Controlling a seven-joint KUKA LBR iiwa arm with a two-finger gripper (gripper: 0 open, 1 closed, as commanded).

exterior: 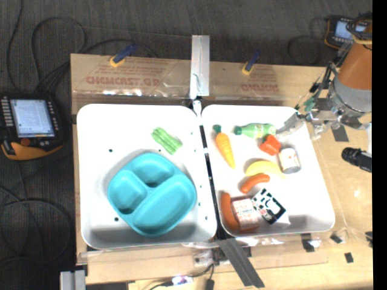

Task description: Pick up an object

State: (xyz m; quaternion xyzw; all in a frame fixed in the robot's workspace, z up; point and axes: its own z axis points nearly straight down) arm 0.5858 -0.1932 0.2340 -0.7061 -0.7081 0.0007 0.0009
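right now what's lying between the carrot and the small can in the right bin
In the camera view, a banana lies between the carrot and the small can, with a red pepper just above that line. All sit in the right bin.

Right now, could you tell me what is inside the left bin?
The left bin holds a blue divided plate and a green pea pod beside it. Whatever lies beneath the plate is covered.

Dark carpet floor [121,11], cables, wooden bench [344,180].

tray [152,191] in left bin [97,125]
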